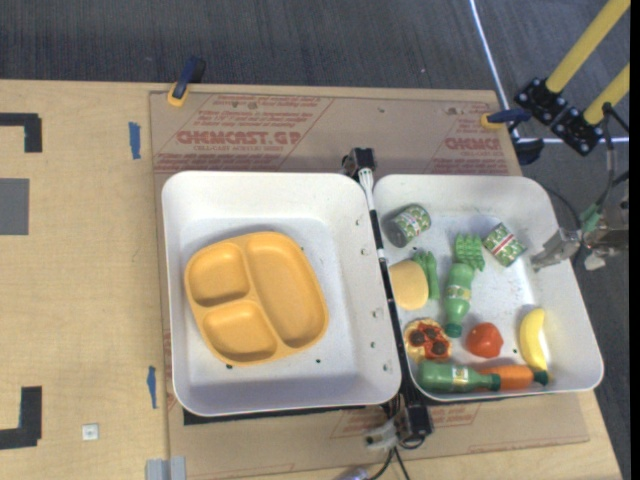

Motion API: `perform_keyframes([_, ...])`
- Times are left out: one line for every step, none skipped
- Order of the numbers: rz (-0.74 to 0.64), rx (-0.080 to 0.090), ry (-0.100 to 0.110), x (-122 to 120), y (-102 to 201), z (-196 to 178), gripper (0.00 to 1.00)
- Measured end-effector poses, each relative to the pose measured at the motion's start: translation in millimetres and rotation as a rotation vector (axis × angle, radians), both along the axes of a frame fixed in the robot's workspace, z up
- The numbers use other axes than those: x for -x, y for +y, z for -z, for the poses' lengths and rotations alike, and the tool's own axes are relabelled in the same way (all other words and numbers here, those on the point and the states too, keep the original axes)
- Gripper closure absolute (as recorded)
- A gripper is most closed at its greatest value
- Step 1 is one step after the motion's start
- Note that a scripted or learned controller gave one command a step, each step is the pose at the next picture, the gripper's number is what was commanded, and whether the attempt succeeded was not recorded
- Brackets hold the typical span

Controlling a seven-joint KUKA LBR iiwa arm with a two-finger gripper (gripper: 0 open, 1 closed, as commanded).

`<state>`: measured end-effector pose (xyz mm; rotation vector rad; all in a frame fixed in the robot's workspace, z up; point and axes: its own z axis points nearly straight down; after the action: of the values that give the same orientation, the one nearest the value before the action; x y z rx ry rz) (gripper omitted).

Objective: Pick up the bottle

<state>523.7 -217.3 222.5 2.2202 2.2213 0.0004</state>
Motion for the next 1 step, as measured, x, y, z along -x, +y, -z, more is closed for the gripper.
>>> perform_keyframes([0.107, -0.001, -0.005, 5.3, 52.6, 135.3, 0.00])
